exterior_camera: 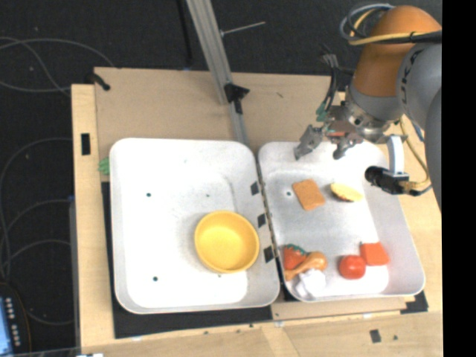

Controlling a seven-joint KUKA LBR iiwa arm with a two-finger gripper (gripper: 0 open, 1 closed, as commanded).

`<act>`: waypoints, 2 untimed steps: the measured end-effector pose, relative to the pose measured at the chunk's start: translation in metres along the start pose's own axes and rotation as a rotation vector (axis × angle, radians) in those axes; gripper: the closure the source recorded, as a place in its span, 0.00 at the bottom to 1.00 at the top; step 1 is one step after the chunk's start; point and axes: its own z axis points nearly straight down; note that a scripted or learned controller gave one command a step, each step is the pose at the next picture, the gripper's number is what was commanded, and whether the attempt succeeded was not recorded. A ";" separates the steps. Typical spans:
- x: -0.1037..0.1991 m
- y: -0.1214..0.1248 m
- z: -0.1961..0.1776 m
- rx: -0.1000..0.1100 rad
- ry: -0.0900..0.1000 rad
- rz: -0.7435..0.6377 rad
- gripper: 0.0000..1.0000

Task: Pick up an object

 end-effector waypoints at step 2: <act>-0.002 -0.006 0.062 0.006 -0.003 0.004 0.00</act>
